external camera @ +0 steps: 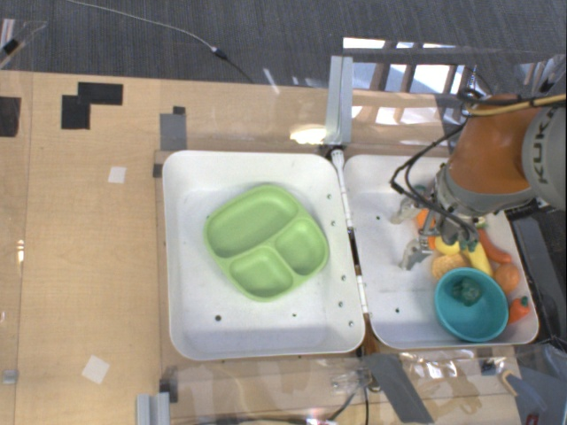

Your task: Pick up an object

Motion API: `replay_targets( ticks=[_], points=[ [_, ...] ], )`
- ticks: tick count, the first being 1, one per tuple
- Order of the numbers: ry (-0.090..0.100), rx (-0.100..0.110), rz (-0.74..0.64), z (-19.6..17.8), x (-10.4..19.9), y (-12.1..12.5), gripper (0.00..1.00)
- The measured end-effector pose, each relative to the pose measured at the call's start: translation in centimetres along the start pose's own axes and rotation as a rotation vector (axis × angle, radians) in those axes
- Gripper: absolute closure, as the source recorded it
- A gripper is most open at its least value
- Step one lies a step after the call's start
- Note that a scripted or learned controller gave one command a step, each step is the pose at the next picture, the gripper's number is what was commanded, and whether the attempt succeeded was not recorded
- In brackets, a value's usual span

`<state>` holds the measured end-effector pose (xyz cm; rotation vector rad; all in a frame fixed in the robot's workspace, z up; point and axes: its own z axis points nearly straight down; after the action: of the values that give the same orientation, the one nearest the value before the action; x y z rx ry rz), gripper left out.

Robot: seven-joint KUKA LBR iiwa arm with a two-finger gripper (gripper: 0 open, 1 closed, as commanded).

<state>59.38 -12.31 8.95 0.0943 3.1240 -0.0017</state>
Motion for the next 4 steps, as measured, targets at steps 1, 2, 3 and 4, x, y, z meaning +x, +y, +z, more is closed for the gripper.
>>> replay_targets(
  ticks=[1,2,3,4],
  points=[
    [0.001,0.0,-0.091,-0.3,8.6,0.2,0.0],
    [0.0,0.001,0.011,0.0,1.0,-3.7,0.0],
    [0.0,-0.003,0.023,-0.2,7.8,-5.0,0.0],
    [-0.004,0.0,0.13,-0.3,7.0,1.5,0.0]
  ],
)
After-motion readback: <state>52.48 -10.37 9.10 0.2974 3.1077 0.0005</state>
